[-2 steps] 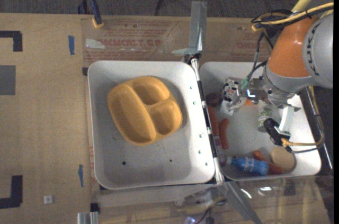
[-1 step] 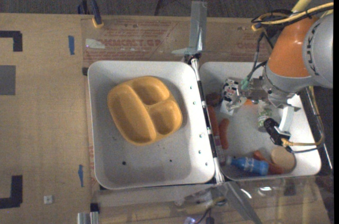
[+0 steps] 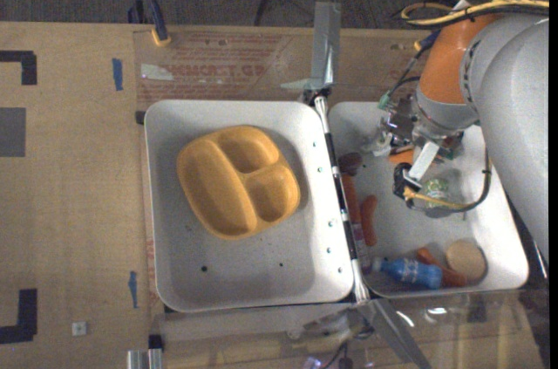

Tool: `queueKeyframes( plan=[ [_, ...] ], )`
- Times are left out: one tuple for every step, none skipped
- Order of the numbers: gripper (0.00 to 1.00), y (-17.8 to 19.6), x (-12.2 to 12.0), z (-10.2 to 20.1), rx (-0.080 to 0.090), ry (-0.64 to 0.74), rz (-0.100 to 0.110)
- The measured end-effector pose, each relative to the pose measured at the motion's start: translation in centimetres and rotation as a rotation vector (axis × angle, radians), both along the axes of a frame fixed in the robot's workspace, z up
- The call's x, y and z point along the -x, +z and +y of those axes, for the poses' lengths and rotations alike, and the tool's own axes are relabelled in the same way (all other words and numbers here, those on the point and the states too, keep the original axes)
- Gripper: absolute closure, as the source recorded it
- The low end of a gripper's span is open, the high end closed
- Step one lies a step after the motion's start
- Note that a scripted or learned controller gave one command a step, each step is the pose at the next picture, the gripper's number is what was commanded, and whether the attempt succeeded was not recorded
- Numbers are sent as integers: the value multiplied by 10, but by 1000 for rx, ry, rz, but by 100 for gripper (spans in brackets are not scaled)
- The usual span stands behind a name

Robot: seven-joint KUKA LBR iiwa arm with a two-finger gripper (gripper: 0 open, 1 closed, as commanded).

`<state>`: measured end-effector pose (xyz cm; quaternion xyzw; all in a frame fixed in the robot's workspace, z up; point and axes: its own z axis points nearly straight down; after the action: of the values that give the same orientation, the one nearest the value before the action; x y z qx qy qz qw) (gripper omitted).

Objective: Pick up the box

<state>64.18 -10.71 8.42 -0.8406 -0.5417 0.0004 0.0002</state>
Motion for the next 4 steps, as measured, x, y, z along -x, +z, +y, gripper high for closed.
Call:
queueKeyframes(
  plan=[
    [0, 228, 33, -14, 1, -105, -1],
    [0, 42, 133, 7, -1, -240, 2],
    [0, 117, 163, -5, 0, -268, 1],
    [0, 149, 136, 37, 0, -313, 1]
  ],
)
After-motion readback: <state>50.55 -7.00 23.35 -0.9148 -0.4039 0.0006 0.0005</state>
